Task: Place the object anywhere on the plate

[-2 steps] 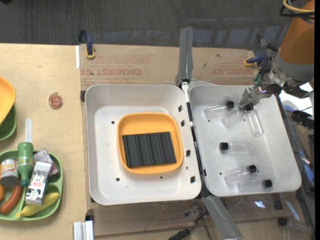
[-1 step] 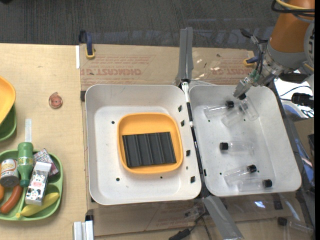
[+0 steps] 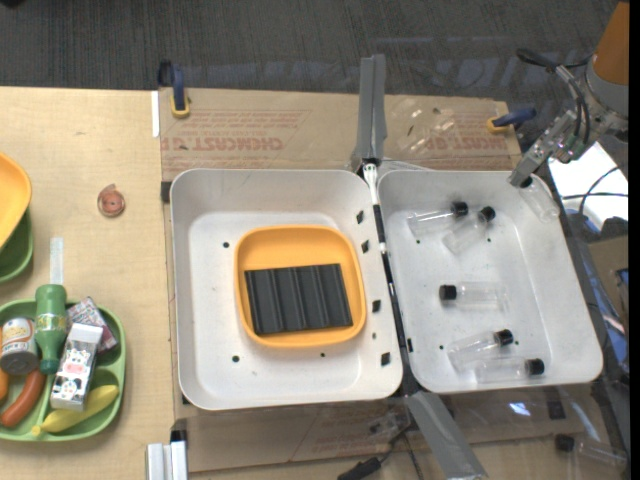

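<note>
A: What did the surface look like?

B: A pale wooden table (image 3: 90,148) stood on dark grey carpet (image 3: 300,18), with a brown cardboard sheet (image 3: 260,133) laid under two shallow white plastic bins. The left bin (image 3: 200,298) carried a rounded orange plate (image 3: 300,243) with a ribbed black insert (image 3: 300,300) lying flat in its middle.

A: And the right bin?

B: The right bin (image 3: 560,298) held five small clear plastic vials with black caps (image 3: 470,294), scattered well apart on its floor, all lying on their sides.

A: The arm?

B: Its metal claw (image 3: 523,176) hung over the right bin's far right corner, above the rim. I could not tell whether it was released or clenched; nothing showed in it.

A: Anything else on the table?

B: A green plastic tray of toy food (image 3: 100,388) at the left edge, near a small pink disc (image 3: 111,202).
</note>
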`<state>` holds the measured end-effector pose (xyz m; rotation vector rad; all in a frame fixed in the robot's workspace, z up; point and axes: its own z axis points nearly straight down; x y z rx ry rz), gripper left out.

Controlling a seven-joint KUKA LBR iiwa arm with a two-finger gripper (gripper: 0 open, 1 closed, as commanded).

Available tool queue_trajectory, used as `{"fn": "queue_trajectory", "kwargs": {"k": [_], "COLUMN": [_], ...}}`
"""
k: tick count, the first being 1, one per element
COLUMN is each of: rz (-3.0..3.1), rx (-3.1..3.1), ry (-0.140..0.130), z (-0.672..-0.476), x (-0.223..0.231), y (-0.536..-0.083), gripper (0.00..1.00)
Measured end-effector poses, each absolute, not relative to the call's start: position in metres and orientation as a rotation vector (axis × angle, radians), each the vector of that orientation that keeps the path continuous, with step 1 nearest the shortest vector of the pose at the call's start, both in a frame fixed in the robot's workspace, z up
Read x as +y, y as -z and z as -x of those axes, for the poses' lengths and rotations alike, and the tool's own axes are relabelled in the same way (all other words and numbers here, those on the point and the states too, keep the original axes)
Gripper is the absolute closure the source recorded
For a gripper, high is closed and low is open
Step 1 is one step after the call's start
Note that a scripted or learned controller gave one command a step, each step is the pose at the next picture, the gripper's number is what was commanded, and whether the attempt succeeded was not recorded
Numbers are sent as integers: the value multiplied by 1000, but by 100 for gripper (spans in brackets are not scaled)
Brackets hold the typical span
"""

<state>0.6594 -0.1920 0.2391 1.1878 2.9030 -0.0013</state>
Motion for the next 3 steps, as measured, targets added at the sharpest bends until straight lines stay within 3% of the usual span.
{"fn": "queue_trajectory", "kwargs": {"k": [1, 2, 3], "rz": [-954, -721, -721], "rx": [2988, 3054, 3053], "ry": [1, 0, 0], "z": [-652, -651, -651], "x": [-223, -222, -222], "y": [-305, -405, -405], "gripper": [100, 100, 0]}}
